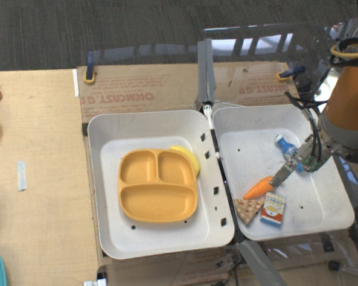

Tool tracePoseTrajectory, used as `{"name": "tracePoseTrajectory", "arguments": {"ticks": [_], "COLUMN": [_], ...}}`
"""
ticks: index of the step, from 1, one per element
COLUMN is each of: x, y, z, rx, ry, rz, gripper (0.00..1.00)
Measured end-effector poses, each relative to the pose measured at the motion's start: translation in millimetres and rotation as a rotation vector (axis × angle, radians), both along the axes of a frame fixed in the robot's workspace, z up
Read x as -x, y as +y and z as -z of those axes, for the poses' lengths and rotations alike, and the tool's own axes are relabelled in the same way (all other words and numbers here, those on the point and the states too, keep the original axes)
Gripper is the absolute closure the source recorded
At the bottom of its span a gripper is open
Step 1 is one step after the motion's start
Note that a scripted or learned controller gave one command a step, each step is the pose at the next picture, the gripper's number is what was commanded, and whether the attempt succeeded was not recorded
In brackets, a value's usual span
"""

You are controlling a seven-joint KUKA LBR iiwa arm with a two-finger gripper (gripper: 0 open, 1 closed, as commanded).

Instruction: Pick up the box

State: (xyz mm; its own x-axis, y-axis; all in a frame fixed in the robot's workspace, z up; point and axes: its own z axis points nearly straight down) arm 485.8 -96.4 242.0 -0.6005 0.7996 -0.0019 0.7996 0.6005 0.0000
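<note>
Lying flat near the front of the right white bin (329, 218), the small orange-and-blue carton box (272, 210) is approached by the tool (282, 175), whose state cannot be told, presumably for grasping.

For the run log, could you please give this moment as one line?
gripper: in right bin, low by carrot | box: lying in the bin, not held | left bin: orange tray

A pale wooden table top (36, 178) fills the left side. Behind the bins lies flat brown cardboard (145, 90) with red printed letters, held by yellow clamps (89, 75). Beyond it the floor (129, 21) is dark grey carpet. The light is even.
</note>
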Motion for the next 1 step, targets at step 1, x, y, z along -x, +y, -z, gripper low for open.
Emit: {"name": "tracePoseTrajectory", "arguments": {"ticks": [1], "x": [8.8], "y": [-9.1], "z": [133.3], "rx": [-0.001], "ry": [0.003], "rz": [0.130], "gripper": [0.00]}}
